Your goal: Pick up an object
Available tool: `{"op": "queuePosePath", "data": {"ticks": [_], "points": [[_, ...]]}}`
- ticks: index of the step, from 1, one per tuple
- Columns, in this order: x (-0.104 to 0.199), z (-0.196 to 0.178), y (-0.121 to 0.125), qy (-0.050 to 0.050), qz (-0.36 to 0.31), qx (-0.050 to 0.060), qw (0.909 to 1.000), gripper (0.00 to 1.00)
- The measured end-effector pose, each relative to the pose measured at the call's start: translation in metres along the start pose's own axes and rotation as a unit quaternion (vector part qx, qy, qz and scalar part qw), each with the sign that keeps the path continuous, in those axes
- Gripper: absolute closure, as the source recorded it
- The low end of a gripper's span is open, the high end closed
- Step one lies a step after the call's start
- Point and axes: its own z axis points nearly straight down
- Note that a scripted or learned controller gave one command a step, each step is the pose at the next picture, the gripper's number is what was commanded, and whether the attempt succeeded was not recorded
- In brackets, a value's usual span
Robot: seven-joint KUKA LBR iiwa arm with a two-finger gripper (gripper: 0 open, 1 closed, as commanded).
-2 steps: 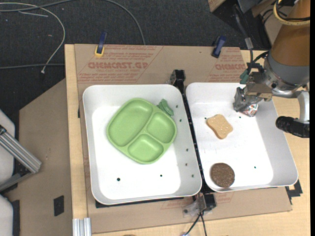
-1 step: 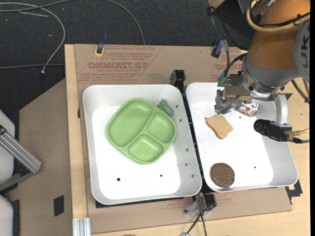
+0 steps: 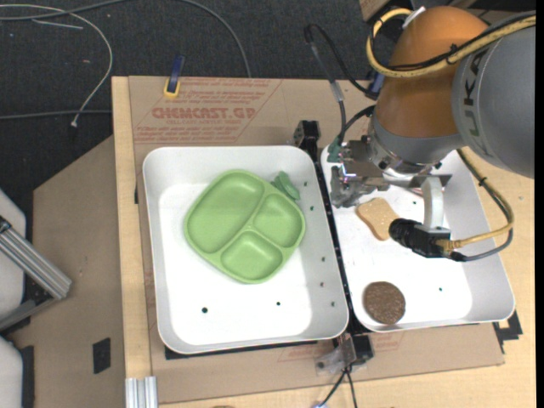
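A tan, toast-like piece lies in the right bin, partly under the arm's wrist. Near that bin's front sits a round brown cookie-like disc. My gripper hangs low over the right bin's far left corner, just left of the tan piece. The orange-banded wrist covers much of the bin's back half. In the left bin lies a green three-compartment plate, with a small darker green item at its far right edge.
A black cable connector hangs beside the tan piece. The divider between the two bins runs right beside the gripper. Cardboard lies under both bins. A metal rail stands at the far left.
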Motion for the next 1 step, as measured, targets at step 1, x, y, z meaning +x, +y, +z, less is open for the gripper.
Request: {"op": "queuePosePath", "data": {"ticks": [1], "points": [[0.051,0.0288,-0.0119,-0.001,0.0,0.001,1.0,1.0]]}}
